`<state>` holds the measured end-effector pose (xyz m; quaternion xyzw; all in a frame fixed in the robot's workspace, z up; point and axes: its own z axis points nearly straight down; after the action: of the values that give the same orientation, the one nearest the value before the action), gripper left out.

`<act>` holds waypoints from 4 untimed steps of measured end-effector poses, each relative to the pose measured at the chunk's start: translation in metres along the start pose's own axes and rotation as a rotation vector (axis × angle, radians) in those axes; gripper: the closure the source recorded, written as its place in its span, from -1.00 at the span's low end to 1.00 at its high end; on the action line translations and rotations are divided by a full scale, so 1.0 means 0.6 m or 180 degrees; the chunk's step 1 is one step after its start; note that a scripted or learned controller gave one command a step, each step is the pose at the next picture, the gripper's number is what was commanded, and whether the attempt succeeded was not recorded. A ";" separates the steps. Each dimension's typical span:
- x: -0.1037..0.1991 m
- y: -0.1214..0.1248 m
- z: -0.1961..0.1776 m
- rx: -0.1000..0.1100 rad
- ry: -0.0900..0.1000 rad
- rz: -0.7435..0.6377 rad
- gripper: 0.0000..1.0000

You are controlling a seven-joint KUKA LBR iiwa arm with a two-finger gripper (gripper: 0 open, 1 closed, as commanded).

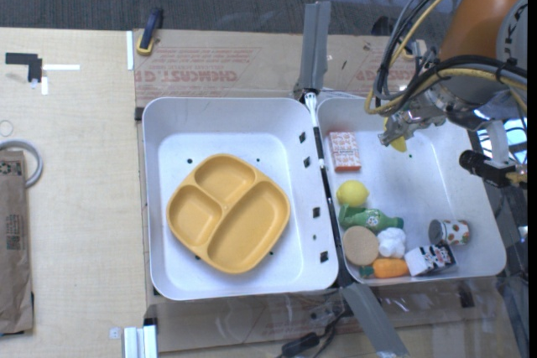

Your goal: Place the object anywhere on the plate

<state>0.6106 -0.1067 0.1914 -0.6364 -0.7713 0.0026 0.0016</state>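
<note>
A yellow plate (pixel 229 213) with three compartments lies in the left white bin (pixel 159 180), and nothing rests on it. My gripper (pixel 398 135) hangs over the upper middle of the right bin (pixel 419 180), well to the right of the plate. A small yellow bit (pixel 398 145) shows at the gripper's tip; what it is cannot be made out. Below the gripper on the bin floor lie a red-and-white box (pixel 344 151) and a lemon (pixel 352 194).
The right bin's lower part holds a green item (pixel 375 220), a tan disc (pixel 362 246), a white lump (pixel 391 242), a carrot (pixel 390 267), a black-and-white pack (pixel 432 258) and a small printed cup (pixel 450 231). A raised divider (pixel 317 155) separates the bins. Cables loop above the wrist.
</note>
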 end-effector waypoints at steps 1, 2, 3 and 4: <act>0.089 0.017 0.006 0.0005 0.0002 0.0565 1.00; 0.097 0.096 0.007 0.0005 -0.0003 0.0895 1.00; 0.206 0.000 0.007 0.0005 -0.0002 0.0863 1.00; 0.283 -0.032 0.007 0.0009 -0.0002 0.0450 1.00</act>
<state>0.5596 0.0563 0.1874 -0.6893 -0.7245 0.0040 0.0021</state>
